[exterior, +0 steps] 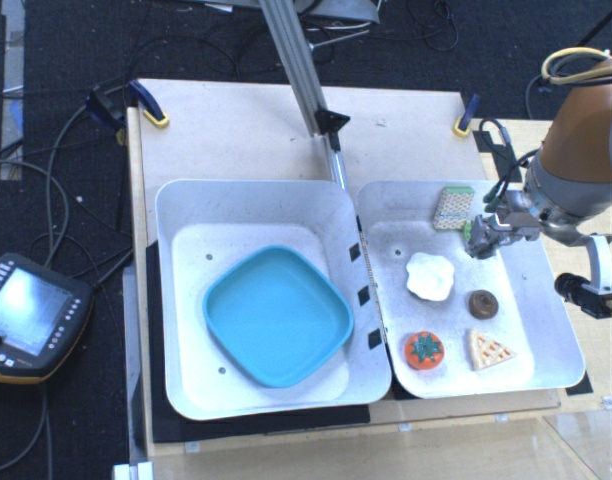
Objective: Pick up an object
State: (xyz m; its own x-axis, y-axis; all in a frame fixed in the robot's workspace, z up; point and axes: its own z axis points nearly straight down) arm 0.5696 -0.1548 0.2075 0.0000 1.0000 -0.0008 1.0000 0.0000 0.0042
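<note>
Bench (236, 128): we see a pale board carrying both bins, with clamps at its far corners.
Left bin (186, 218): we place it well to the left of the fingers, across the divide between the two bins.
Right bin (546, 318): the fingers hang over its far right part.
Blue tray (277, 315): it lies flat in the left bin, well apart from the fingers.
Arm (576, 148): it enters from the right, orange band above the grey wrist.
Gripper (481, 238): it points down and left over the right bin; we cannot tell whether its fingers are apart or together, and we see nothing between them.
White piece (430, 276): just below and left of the fingers, near them.
Patterned block (453, 207): just left of the fingers, slightly above.
Tomato (424, 350): well below the fingers, to their left.
Pizza slice (490, 351): well below the fingers.
Brown round piece (483, 304): below the fingers, between them and the pizza slice.
</note>
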